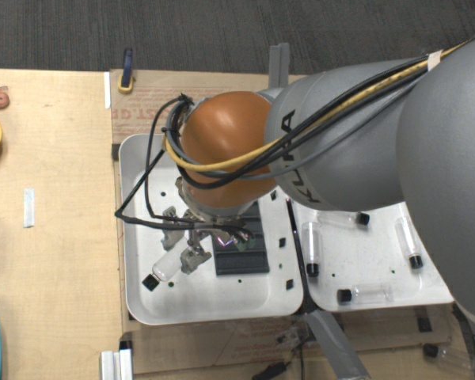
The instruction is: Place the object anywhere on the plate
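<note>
White plastic bins are overhung by the grey arm; the gripper (pixel 196 240) is lowered into the left bin (pixel 134 212) above a clear black-capped tube (pixel 161 271); its grip cannot be told; no plate is reached, so placement is judged undone.

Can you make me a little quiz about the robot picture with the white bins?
1. True or false: the arm's orange band hangs over the left bin.
2. How many clear tubes can you see in the right bin?
3. The cap on the left bin's tube is: A red, B black, C green.
Key: 1 true; 2 four; 3 B.
</note>
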Controlling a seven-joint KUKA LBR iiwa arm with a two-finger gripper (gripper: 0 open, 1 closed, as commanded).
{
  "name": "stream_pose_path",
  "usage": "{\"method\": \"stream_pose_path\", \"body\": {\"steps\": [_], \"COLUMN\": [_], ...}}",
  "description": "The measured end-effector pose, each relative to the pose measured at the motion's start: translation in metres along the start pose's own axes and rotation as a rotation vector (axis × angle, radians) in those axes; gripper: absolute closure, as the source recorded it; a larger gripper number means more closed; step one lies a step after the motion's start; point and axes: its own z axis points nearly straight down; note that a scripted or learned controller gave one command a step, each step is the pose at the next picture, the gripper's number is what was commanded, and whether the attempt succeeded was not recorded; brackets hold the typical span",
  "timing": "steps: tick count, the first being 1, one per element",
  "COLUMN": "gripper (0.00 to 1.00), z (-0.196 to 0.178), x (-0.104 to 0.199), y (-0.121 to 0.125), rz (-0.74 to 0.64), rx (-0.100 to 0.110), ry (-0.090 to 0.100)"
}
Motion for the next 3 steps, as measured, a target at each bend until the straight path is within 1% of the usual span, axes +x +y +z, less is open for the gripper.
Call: {"method": "stream_pose_path", "body": {"steps": [1,2,3], "gripper": [1.0,1.0,1.0], "z": [-0.08,-0.04,-0.079], "x": [-0.049,-0.01,-0.028], "y": [-0.03,-0.012,-0.038], "rz": [-0.124,-0.22,-0.357], "rx": [0.001,0.0,0.001], "ry": [-0.004,0.0,-0.003]}}
